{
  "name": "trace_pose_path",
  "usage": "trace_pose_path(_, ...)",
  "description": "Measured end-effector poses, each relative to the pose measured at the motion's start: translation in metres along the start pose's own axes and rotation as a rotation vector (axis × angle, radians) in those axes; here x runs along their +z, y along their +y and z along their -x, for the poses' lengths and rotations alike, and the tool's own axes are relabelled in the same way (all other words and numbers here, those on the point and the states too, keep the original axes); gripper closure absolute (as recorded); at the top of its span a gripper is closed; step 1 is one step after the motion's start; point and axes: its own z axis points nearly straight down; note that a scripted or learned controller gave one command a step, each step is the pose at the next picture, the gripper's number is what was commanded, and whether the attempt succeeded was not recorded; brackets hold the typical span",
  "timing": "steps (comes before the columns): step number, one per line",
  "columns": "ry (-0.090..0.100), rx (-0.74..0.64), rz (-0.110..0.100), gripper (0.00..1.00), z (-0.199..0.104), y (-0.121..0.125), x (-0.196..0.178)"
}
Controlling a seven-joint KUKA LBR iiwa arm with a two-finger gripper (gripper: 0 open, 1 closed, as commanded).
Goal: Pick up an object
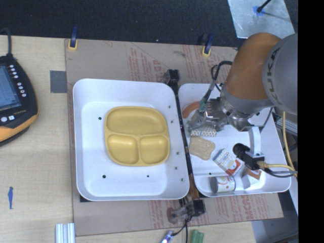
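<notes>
My gripper [201, 119] is low in the right bin [273, 135], near that bin's left wall. Right under it lies a flat speckled packet [204, 132], and an orange object [191, 108] peeks out just behind it. A beige, rough-edged piece [201, 148] lies in front of the packet. Closer to the bin's front are a small white and red carton [226, 161] and a can [223, 185] on its side. The arm's bulk hides the back right part of the bin.
The left bin [86, 135] holds a yellow divided plate [136, 135]. A handheld control pendant [12, 103] rests on the bench at far left. Clamps [73, 39] hold the cardboard sheet under both bins.
</notes>
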Motion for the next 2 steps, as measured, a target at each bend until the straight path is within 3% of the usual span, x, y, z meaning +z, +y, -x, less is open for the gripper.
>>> trace_pose_path(1, 0.003, 0.002, 0.003, 1.00, 0.006, -0.002, -0.057)
trace_pose_path(2, 0.002, -0.001, 0.000, 1.00, -0.045, 0.021, -0.006)
